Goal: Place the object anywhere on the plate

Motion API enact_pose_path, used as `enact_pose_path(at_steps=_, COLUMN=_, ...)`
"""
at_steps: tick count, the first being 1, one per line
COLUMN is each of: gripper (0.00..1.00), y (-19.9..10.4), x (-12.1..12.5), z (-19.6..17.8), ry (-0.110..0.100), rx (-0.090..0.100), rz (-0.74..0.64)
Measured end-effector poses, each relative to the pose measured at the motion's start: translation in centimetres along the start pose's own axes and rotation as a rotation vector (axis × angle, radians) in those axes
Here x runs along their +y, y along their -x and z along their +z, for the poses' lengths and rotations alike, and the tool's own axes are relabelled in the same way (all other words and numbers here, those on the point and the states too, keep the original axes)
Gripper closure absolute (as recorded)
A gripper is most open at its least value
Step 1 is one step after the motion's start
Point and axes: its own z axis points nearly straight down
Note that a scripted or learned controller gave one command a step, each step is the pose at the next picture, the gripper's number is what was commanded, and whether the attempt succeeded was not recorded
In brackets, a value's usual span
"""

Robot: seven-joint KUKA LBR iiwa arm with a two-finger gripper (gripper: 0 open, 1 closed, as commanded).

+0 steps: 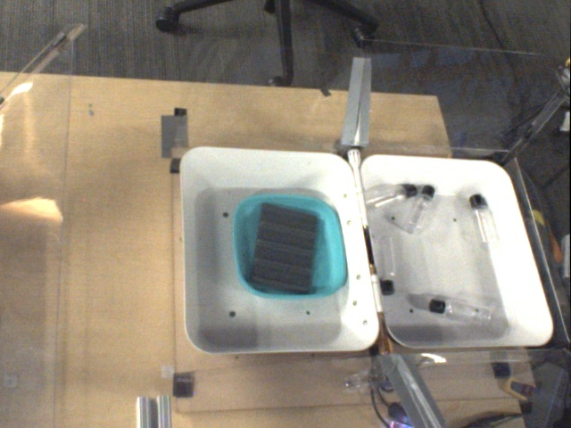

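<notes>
A teal, square plate with rounded corners [334,250] lies in the middle of the left white bin [205,270]. A dark grey, ridged rectangular block [285,246] rests flat on the plate, slightly tilted, and covers most of the plate's centre. Nothing touches the block from above.
The right white bin [516,270] holds several clear vials with black caps: two near its back left [413,193], one at the back right [482,218], one near the front [455,308]. A metal post [357,105] stands behind the seam between the bins. A chair base [284,16] is on the floor beyond the bench.
</notes>
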Motion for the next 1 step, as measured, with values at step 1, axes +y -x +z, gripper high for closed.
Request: enact_pose_path(at_steps=1, gripper=0.00, y=6.15, x=-1.21, z=-0.10, ry=-0.002, rx=0.000, rz=0.005)
